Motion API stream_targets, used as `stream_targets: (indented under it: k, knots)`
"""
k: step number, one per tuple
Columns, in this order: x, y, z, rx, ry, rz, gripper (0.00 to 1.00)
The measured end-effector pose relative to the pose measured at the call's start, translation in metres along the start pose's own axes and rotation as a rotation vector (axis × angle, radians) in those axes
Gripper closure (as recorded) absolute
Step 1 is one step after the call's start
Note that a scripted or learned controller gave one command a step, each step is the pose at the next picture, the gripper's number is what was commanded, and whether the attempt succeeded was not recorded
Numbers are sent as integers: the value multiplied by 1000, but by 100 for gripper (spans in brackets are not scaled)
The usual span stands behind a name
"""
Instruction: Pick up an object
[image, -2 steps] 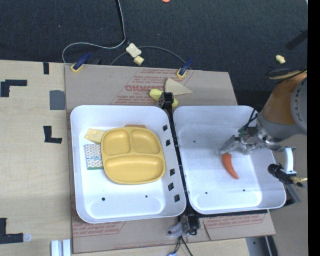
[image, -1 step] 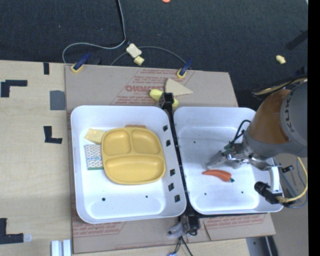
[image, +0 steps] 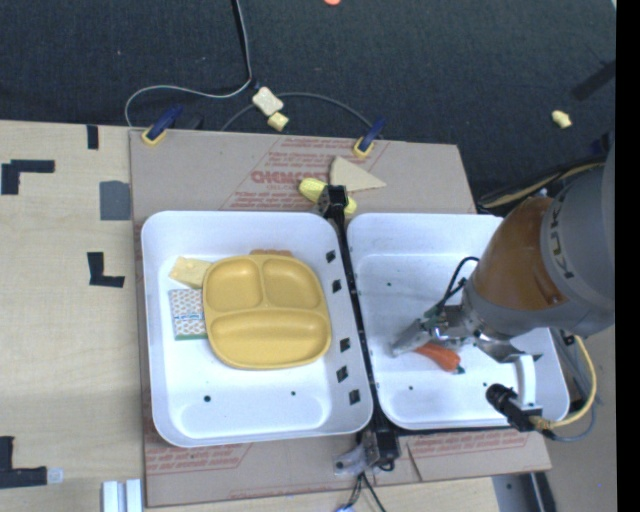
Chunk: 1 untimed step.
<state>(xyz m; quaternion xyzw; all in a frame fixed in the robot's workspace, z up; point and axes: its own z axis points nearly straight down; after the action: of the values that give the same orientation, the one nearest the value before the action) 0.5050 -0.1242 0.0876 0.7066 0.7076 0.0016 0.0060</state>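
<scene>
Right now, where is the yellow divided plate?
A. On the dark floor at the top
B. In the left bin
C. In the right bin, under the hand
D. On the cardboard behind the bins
B: the yellow divided plate lies flat in the left bin, while the hand is down in the right bin by a small orange object.

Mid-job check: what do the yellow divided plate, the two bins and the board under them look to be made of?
Yellow divided plate: looks like moulded plastic, matte, with one even colour and soft rounded compartment ridges. Left bin and right bin: probably thin formed plastic, smooth white with a slight sheen and rounded corners. Board: corrugated cardboard by its look, dull brown with red print.
</scene>
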Motion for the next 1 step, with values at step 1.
stream_targets:
  k: [1]
  knots:
    - [-3, 1, -10, 0, -2, 3, 100]
